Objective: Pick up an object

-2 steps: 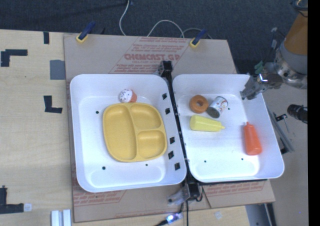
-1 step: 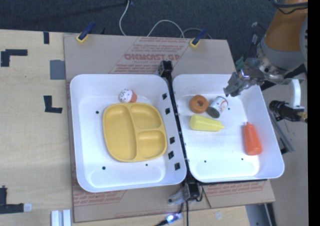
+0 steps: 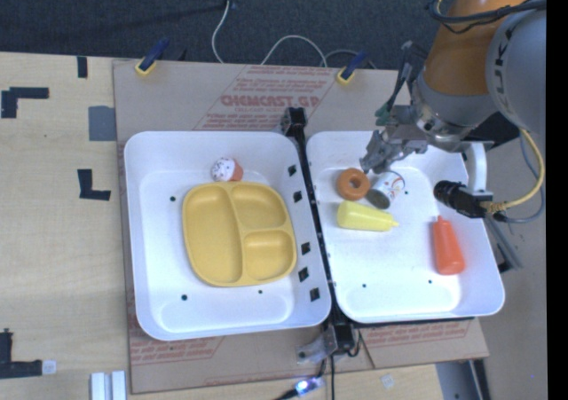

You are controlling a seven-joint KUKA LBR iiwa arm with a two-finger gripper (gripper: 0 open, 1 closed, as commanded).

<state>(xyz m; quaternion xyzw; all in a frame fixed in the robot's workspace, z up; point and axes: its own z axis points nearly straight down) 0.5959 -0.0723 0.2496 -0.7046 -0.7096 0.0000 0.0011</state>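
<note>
A grey KUKA arm (image 3: 484,35) with an orange band reaches in from the upper right of the frame, its gripper (image 3: 377,159) lowered over the upper left part of the right-hand bin (image 3: 461,296). How far the tool is open, and whether it has hold of anything, cannot be told from this angle. Just below and left of the tool's tip lies a small brown ring-shaped doughnut toy (image 3: 353,184), with a small white-and-dark object (image 3: 384,191) just beside it to the right. A yellow wedge-shaped piece (image 3: 366,217) rests directly below them, near the bin's centre. An orange bottle-shaped object (image 3: 447,246) lies well apart, toward the right side of the same bin. In the left-hand bin (image 3: 160,301), a yellow divided plate (image 3: 238,233) occupies the middle, and a small white-and-orange toy (image 3: 225,169) sits just above its upper edge. Both bins sit on a cardboard sheet (image 3: 257,101) on the bench.
</note>
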